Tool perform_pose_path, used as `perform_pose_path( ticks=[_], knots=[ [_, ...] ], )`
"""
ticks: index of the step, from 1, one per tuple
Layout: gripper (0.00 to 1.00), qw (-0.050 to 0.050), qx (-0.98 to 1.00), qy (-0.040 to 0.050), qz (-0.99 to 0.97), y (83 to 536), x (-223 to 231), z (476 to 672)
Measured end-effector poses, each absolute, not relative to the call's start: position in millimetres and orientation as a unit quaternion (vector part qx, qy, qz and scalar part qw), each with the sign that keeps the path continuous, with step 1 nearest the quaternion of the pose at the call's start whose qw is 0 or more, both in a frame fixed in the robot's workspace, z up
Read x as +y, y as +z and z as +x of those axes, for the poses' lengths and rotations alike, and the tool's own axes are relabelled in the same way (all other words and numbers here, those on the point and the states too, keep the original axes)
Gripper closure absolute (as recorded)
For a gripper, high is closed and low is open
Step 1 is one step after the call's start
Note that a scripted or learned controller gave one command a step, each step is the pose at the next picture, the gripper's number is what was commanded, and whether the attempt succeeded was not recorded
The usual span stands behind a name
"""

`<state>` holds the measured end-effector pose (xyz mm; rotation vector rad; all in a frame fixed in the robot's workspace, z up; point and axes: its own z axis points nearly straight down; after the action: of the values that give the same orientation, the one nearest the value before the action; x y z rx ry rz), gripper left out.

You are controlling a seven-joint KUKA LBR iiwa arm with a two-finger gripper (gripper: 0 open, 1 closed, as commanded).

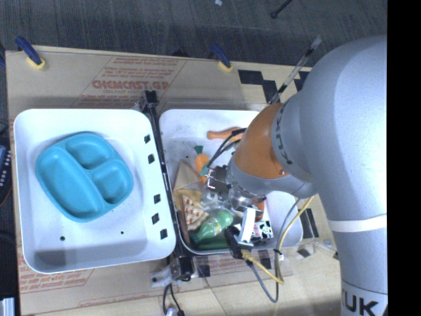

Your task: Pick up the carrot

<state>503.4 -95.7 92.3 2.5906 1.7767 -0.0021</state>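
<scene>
On the left, a white bin (pixel 79 242) holds a blue divided plate (pixel 84 174), well apart from the action. The right-hand bin (pixel 181 120) is crowded: the carrot (pixel 200 160), small and orange with a green top, lies toward its far left part, with an orange drumstick-like piece (pixel 220 135) just behind it, and a pizza slice (pixel 193 210) and a green vegetable (pixel 214 227) nearer the front. The gripper (pixel 227 206) hangs low over that front clutter, beside the carrot, not on it; the wrist hides its tips, so I cannot tell how wide it stands.

The risk, I'd judge, is closing on the pizza or green piece instead, or nudging the carrot against the bin wall. Loose cables (pixel 263 268) by the wrist might snag.

Both bins rest on a cardboard sheet (pixel 131 78) clipped with blue clamps (pixel 29 51); dark carpet (pixel 131 12) lies beyond.
</scene>
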Motion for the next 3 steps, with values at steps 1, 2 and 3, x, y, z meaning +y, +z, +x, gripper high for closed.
perform_pose_path(
  ticks=[1, 2, 3],
  knots=[
    [1.0, -0.003, 0.443, 0.001, 0.897, 231, -63, 513.9],
    [1.0, -0.005, 0.347, -0.0061, 0.938, 190, 16, 509.1],
    [1.0, -0.004, 0.52, -0.0047, 0.854, 194, -7, 481.5]
  ],
)
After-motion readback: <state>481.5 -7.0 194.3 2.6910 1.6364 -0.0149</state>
